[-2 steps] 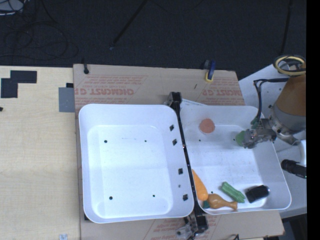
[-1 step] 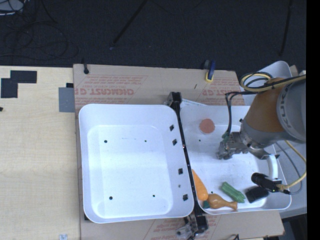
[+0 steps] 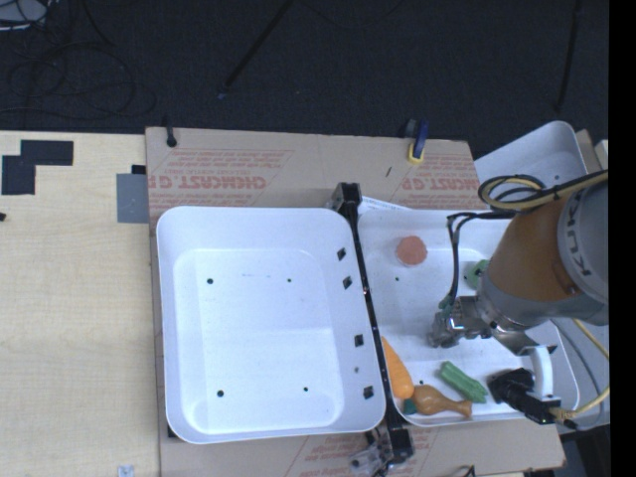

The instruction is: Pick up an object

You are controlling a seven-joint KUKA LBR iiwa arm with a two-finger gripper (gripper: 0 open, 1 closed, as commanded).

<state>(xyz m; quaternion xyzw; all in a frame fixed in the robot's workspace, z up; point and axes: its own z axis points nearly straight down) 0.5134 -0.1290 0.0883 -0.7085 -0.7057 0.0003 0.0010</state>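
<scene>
The right bin (image 3: 467, 229) holds every candidate for the pick: a pink ball (image 3: 411, 251) lies toward its far side, apart from the rest, while an orange carrot-shaped toy (image 3: 397, 368) lies against the divider at the near left, a tan gourd-like piece (image 3: 440, 401) sits just right of the carrot's near end, and a green pod-shaped piece (image 3: 463, 382) rests just beside the gourd, toward the arm. A small green object (image 3: 478, 268) peeks out at the arm's far edge, too hidden to name. The claw (image 3: 449, 328) hangs low over the middle of this bin, between the ball and the near cluster, and nothing shows between its tips; whether it is spread or pressed together cannot be told from this slant. The likely trouble, as I judge it, is that it stands over bare bin floor, so a straight descent would close on nothing. If it shifts toward the near cluster, the gourd and pod lie so close that one tip may land on a neighbour and push both away or pinch two at once. The ball would probably roll off if struck off-centre. The carrot, tight to the bin wall and the black clips (image 3: 360, 286) along the divider, leaves little room for a tip on that side. The left bin (image 3: 260, 326) and the cardboard-covered table (image 3: 248, 172) play no part here.
</scene>
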